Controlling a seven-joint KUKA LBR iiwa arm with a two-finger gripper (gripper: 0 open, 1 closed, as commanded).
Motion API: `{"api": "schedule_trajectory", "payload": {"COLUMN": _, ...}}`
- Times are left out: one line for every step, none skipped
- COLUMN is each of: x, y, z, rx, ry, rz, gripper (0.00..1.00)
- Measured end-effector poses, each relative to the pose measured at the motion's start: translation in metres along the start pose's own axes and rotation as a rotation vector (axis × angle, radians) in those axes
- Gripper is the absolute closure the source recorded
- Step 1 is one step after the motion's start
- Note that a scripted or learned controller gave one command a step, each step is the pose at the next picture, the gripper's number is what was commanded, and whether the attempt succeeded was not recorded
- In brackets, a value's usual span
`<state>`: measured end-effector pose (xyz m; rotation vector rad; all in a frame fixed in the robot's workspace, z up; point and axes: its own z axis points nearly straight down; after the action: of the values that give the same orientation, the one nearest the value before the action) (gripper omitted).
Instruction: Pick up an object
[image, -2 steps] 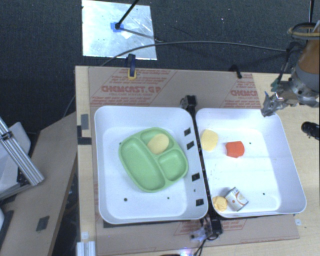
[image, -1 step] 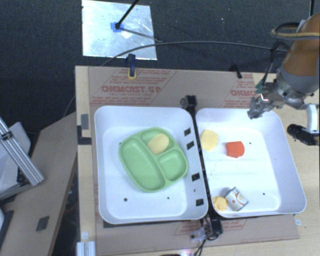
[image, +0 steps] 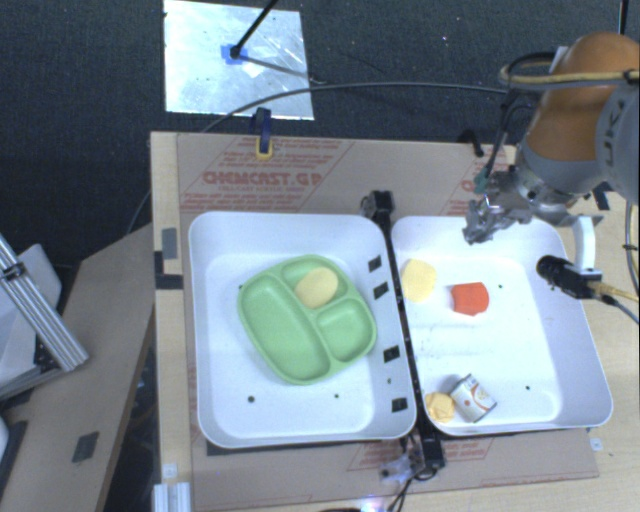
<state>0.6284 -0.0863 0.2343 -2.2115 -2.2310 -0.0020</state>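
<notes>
So far nothing is picked up, as I read it: every object I can see lies on a bin floor, and the whole grasp is left to do.

Nearest me, at about 6 o'clock in the right bin (image: 585, 395), a small silver can (image: 473, 397) lies tipped on its side, touching a small yellow piece (image: 438, 405) at its 9 o'clock. Both sit close to the divider between the two bins.

Further in, near the middle of that bin, an orange block (image: 470, 298) rests flat, and just beside it at 9 o'clock is a pale yellow lump (image: 419, 279). These two are near each other but apart.

Across the divider, the left bin (image: 225, 400) carries a green divided tray (image: 300, 335), with a yellow rounded object (image: 318, 287) sitting in its compartment at roughly 1 o'clock.

Farthest away, the jaws (image: 482, 228) hang at the far rim of the right bin, about 12 o'clock, below the grey and orange arm (image: 585, 95). I cannot tell from here whether they are parted or closed; the tips are too small and dark. I see nothing between them.

The closest candidates are the orange block, at about 6 o'clock from the jaws, and the pale yellow lump at about 7 o'clock; both are near but clearly clear of the tips. My judgement is that the arm needs to come toward me and descend before any closing makes sense.
</notes>
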Motion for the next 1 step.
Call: {"api": "schedule_trajectory", "payload": {"x": 0.05, "y": -0.014, "z": -0.0086, "rx": 0.001, "ry": 0.001, "rz": 0.0, "gripper": 1.0}}
